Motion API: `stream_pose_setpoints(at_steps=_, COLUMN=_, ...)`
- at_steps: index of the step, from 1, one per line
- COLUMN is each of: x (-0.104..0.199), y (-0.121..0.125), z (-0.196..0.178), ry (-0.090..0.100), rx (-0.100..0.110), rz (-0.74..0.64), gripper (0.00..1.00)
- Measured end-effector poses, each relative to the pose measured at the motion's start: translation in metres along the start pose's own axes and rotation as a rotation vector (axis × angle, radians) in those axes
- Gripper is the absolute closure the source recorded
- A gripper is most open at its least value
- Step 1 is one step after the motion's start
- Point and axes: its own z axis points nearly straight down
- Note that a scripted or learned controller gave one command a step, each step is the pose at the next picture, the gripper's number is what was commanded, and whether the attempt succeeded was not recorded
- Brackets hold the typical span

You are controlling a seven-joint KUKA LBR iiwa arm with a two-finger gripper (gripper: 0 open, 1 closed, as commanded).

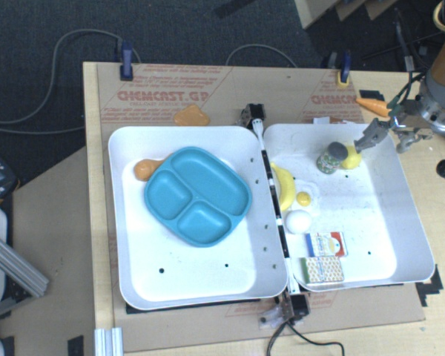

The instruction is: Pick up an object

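Note:
In the right bin (400, 221), near the back, a small grey-green round object (329, 159) sits against a yellow piece (350, 159). My gripper (383, 142) hangs over the bin's far right corner, open, with nothing between its fingers. Its left finger (368, 134) points down at the yellow piece and ends just short of it. A banana (285, 185), a small yellow bit (303, 198) and a white egg (297, 220) lie along the bin's left wall. Two small printed boxes (325, 256) rest at the front.
The left bin (178, 273) holds a blue divided plate (197, 196) with an orange ball (144, 170) at its left edge. An orange scrap (191, 115) lies on the board behind that bin. An orange carrot-like piece (372, 105) sits behind the right bin.

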Motion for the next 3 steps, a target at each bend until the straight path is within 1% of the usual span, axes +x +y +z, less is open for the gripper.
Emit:
stream_pose_setpoints(at_steps=1, x=0.015, y=0.043, z=0.102, ry=-0.002, rx=-0.017, rz=-0.004, gripper=0.0)
stream_pose_setpoints(at_steps=2, x=-0.033, y=0.012, z=0.065, ry=-0.005, rx=-0.005, rz=0.005, gripper=0.0)
stream_pose_setpoints(at_steps=3, x=0.017, y=-0.08, z=0.139, ry=0.006, rx=0.013, rz=0.002, gripper=0.0)
